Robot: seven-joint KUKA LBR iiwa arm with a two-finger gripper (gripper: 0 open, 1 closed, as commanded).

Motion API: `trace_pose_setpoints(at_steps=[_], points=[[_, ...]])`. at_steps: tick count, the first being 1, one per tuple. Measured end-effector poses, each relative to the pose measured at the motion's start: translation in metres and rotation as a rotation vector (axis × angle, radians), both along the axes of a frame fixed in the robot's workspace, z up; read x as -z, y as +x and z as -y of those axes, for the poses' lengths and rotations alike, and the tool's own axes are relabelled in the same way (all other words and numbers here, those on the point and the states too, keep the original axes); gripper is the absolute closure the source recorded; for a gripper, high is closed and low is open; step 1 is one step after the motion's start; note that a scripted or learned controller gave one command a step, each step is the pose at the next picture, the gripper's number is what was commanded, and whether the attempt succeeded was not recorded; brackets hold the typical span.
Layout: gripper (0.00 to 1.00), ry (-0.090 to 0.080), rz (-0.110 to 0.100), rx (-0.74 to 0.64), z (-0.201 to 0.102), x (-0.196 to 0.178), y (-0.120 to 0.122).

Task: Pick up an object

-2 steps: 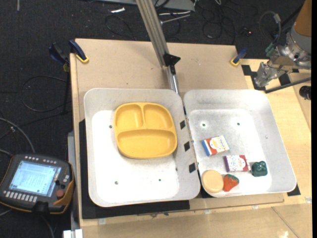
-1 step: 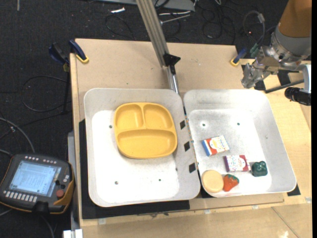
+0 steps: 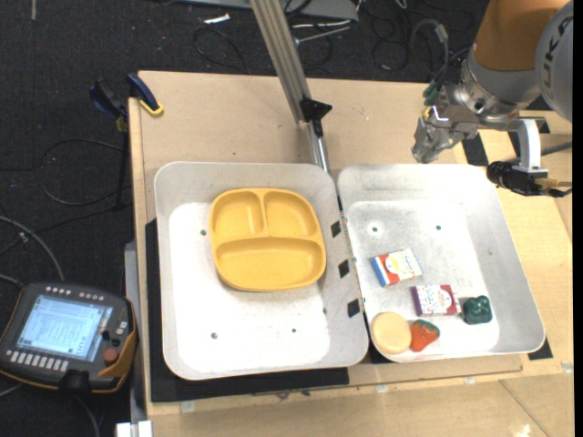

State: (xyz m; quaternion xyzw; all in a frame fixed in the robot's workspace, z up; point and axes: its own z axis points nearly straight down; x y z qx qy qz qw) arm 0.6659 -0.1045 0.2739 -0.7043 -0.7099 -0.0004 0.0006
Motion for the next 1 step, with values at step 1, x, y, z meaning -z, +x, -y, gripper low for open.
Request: trace_pose_setpoints(at_steps=[1], points=[[1.00, 0.001, -0.001, -0.001, -0.0611, 0.0010, -0.0138]])
